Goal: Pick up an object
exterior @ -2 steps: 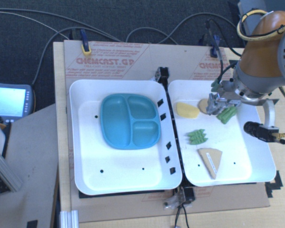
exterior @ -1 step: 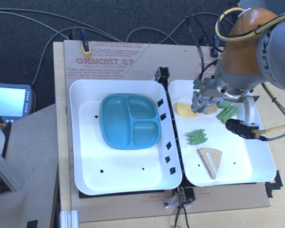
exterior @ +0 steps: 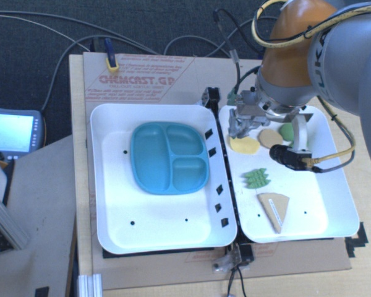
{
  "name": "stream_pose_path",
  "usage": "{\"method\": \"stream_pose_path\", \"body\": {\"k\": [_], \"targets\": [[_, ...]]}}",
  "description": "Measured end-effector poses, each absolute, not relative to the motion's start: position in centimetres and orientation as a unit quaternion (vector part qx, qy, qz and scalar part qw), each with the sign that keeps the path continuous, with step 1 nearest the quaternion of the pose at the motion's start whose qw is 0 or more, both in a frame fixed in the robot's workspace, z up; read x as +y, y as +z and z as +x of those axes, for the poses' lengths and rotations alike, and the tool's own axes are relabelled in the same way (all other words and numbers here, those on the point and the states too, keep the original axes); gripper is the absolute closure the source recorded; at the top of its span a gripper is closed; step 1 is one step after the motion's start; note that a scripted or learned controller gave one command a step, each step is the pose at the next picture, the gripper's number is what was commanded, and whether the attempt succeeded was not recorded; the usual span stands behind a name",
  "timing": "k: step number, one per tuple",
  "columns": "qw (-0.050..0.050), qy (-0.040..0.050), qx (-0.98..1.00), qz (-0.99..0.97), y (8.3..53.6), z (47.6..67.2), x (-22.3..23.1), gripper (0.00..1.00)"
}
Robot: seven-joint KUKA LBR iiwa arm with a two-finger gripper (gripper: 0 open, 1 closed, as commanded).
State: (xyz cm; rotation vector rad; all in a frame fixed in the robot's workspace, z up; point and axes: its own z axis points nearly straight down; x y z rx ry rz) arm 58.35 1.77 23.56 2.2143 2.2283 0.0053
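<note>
gripper (exterior: pixel 242 127): low in right bin, upper-left part, over yellow piece (exterior: pixel 243 145). Finger state: can't tell, wrist blocks the tips.
arm (exterior: pixel 303 48): grey w/ orange band, comes in from right, hangs over right bin's top half.
yellow piece: flat, just under/touching gripper end; nothing seen clamped, so no hold confirmed.
tan disc (exterior: pixel 270 138): just beside yellow piece, to its right.
green round bit (exterior: pixel 287 130): near tan disc, partly behind the wrist hardware.
green leafy piece (exterior: pixel 257 177): mid-bin, apart from gripper.
tan wedge (exterior: pixel 274 209): lower part of right bin, well apart from gripper.
progress: judged approach/grasp stage; no obj lifted yet. Left to do: close on one, raise it clear.
right bin (exterior: pixel 334 221): shallow, white, holds all the small objs.
left bin (exterior: pixel 111 221): white, holds blue divided tray (exterior: pixel 170 158) lying flat.
bench (exterior: pixel 142 79): brown board w/ red print under both bins; blue-yellow clamp (exterior: pixel 110 54) at its top edge.
room: dark carpet (exterior: pixel 37 48), loose cables, handheld screen unit (exterior: pixel 12 132) at far left.
</note>
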Motion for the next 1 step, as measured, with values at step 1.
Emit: {"method": "stream_pose_path", "body": {"k": [1], "targets": [[0.000,0.0008,0.709,0.705,22.68,59.11,6.15,1.00]]}}
